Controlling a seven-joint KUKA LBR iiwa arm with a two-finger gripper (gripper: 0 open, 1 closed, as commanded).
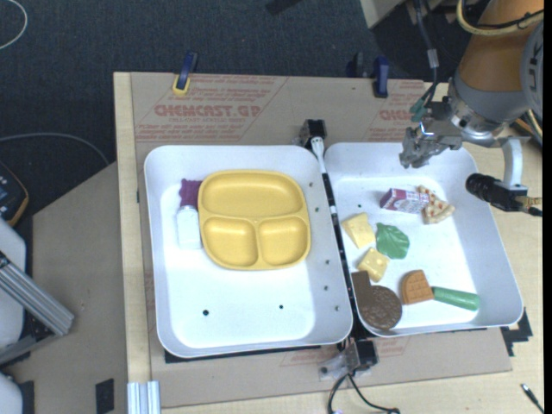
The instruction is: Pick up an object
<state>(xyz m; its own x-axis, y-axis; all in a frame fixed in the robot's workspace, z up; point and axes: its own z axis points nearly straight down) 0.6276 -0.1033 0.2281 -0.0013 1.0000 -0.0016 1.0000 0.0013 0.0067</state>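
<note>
The grey two-finger gripper [419, 152], grip state I cannot tell, hangs over the right white bin's [493, 235] upper edge, above the small maroon packet [406, 199] lying lengthwise left-to-right.

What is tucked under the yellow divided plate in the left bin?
A purple item and a white item stick out from the left edge of the yellow plate. How far they run beneath it is hidden, as is anything else under the plate.

Smooth glossy yellow plastic tray [254, 218], two white bins [250, 317] of shiny plastic around it; matt brown cardboard sheet [216, 106] beneath; dull grey metal gripper [420, 152]
</note>
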